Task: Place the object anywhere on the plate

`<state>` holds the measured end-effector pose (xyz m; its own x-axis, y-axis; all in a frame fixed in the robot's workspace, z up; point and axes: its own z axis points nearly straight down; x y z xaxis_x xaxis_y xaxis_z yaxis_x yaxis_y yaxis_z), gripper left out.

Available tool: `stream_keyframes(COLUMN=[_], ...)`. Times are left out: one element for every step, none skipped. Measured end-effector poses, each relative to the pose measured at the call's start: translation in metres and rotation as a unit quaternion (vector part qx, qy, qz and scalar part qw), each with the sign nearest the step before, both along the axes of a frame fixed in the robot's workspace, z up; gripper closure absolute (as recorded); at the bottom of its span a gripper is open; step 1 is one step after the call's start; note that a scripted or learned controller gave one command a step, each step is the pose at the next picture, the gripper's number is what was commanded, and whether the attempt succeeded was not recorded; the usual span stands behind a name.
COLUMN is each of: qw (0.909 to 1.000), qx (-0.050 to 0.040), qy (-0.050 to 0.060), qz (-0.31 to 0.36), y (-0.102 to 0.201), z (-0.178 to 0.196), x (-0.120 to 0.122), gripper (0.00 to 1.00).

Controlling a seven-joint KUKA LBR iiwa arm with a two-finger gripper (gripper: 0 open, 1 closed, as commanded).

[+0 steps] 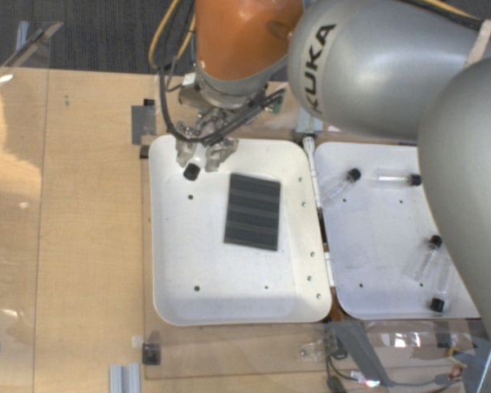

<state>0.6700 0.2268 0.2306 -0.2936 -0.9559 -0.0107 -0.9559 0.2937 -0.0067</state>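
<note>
The desk [65,244] is pale wood and fills the left of the frame, with a dark floor strip along the top edge. A small black bracket [141,123] sits at the upper left corner of the left bin [180,293], and another small clamp [150,353] sits just below that bin's lower left corner.

The left bin is white and shallow, in the middle of the frame. A dark grey ribbed plate [253,211] lies flat in it, a little right of the bin's centre and slightly turned, well apart from the walls.

The hand [198,160] hangs over the upper left corner of the left bin, under the orange band [241,23] at the top centre. A small black tip [191,171] shows at its lower left end, just above the bin floor and up and left of the plate, apart from it. I cannot tell whether the hand is clenched or released, nor whether it is grasping anything.

The right bin [376,219] lies just beside the left one. In it lie several clear tubes with black caps [353,173]: near the upper left, along the top, and at the lower right. The grey arm [393,64] covers the upper right and right side of the frame, over part of that bin
</note>
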Motion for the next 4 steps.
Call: stream_keyframes(qw=[0.9805, 0.9981, 0.9119, 0.672], qx=[0.002, -0.0005, -0.0033, -0.0055], qy=[-0.001, -0.001, -0.002, -0.005], qz=[-0.197, 0.062, 0.41, 0.741], y=[-0.022, 0.0, -0.001, 0.009], z=[0.174, 0.177, 0.156, 0.205], x=[0.0, -0.004, -0.001, -0.029], gripper=[1.0, 1.0, 1.0, 1.0])
